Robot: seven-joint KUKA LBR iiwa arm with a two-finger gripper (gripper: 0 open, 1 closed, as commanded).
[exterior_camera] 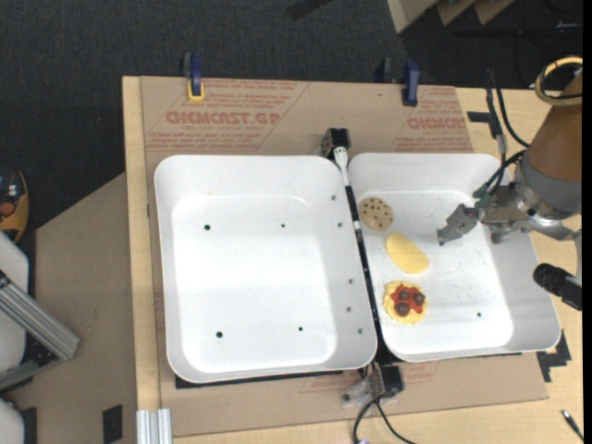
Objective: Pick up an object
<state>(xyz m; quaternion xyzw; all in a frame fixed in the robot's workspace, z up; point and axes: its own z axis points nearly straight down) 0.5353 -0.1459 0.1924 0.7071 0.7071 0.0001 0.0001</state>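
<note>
the gripper (pixel 455 227) hangs over the right bin (pixel 481 169), above its upper-middle floor, with nothing between its fingers; whether the fingers stand apart or together cannot be told from this slant. the step in hand is judged to be the approach to a target.

three candidates lie in a loose column along the bin's left side, near the divider between the two bins. the yellow oval piece (pixel 407 252) is nearest the gripper, down and to its left. the round cookie (pixel 376 213) lies just above it, close but apart. the small tart with red and dark berries (pixel 405 302) lies below, also apart.

recommended procedure:
- select the yellow oval piece as the nearest item.
- centre the fingers over its middle before descending, and span its short axis, since its long axis runs diagonally.
- keep clear of the cookie, which sits close to the upper end.
- descend fully to the bin floor; all three items look low and flat, so a shallow close is likely to slip over the top.

appearance: the yellow piece is smooth, pale and rounded, probably a toy food item. the left bin (pixel 185 276) shows only its small dark floor dots.
</note>
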